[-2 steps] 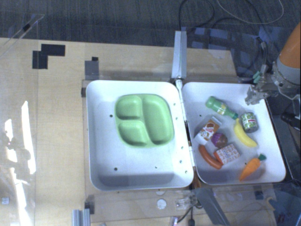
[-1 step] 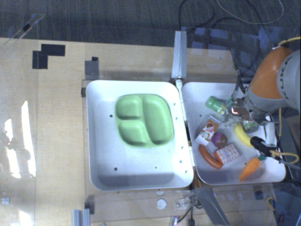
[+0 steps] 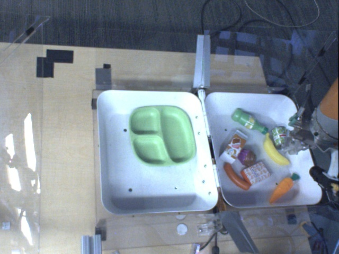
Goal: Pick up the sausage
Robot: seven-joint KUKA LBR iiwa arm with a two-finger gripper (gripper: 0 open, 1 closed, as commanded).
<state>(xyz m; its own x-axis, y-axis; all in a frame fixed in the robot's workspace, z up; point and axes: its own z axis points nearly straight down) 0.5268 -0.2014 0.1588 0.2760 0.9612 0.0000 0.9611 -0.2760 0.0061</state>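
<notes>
The sausage [image 3: 236, 176] is a reddish-orange link lying slantwise near the front left of the right bin [image 3: 265, 100]. It rests against a pink checkered box [image 3: 256, 172]. My gripper [image 3: 294, 139] hangs over the bin's right side, above the banana's [image 3: 276, 152] far end and beside a small green-and-yellow item [image 3: 278, 135]. It is well to the right of the sausage, with nothing seen in it.
Also in the right bin are a green bottle [image 3: 247, 120], a red-and-white carton [image 3: 234, 144], a purple piece [image 3: 247, 156] and a carrot [image 3: 281, 189]. A green divided plate [image 3: 161, 134] sits in the left bin [image 3: 114, 157].
</notes>
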